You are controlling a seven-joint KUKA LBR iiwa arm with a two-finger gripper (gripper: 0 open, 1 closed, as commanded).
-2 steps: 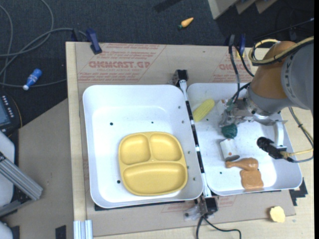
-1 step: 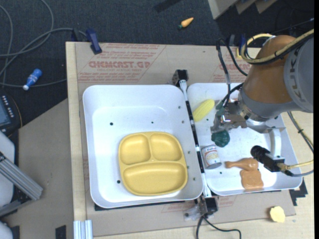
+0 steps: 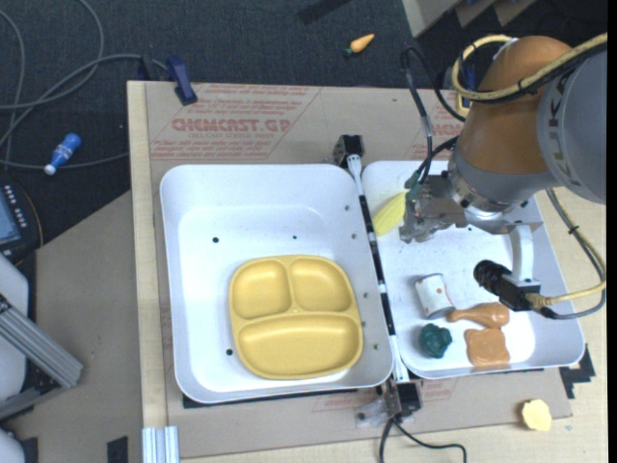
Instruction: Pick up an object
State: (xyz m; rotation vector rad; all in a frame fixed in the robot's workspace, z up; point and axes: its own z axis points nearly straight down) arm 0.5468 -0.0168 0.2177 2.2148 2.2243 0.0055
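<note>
Yellow flat piece (image 3: 388, 212), smooth, against left wall of right bin (image 3: 461, 257), just beside gripper (image 3: 416, 228). Gripper released or clenched: cannot tell. Same bin, toward front: white cylinder (image 3: 432, 294), teal knobby lump (image 3: 435, 340), orange glossy spatula-like shape (image 3: 485, 336). Left bin (image 3: 193, 201): yellow three-compartment plastic plate (image 3: 294, 316).

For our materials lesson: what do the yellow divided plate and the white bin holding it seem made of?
Yellow divided plate: probably moulded plastic, smooth, slightly glossy; even colour and rounded compartment ridges suggest it. White bin: likely thin formed plastic, matt to satin; rounded corners and a rolled rim.
</note>
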